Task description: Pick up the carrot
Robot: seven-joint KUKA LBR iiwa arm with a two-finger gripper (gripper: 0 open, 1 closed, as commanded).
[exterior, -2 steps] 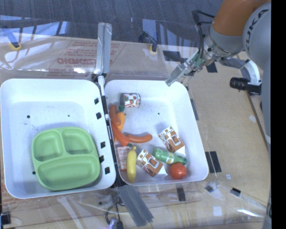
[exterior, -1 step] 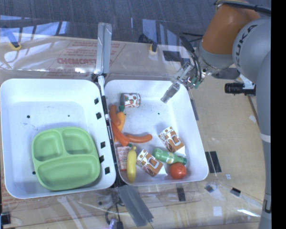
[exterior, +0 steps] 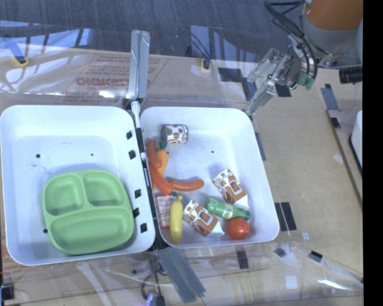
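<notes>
A yellow plastic banana (exterior: 176,218) is lying lowest in frame. The long orange carrot (exterior: 157,168), running top-to-bottom along the right bin's (exterior: 258,171) left wall, is sitting lower-left of my gripper (exterior: 268,85), which is hovering empty, its opening unclear.

A robotics lab or test cell, not a home; two shallow white bins (exterior: 198,116) sit side by side on a taped wooden bench (exterior: 306,171); clear plastic sheeting (exterior: 64,62) lines its back edge; toy food fills one bin; grey carpet (exterior: 179,5) lies beyond.
</notes>
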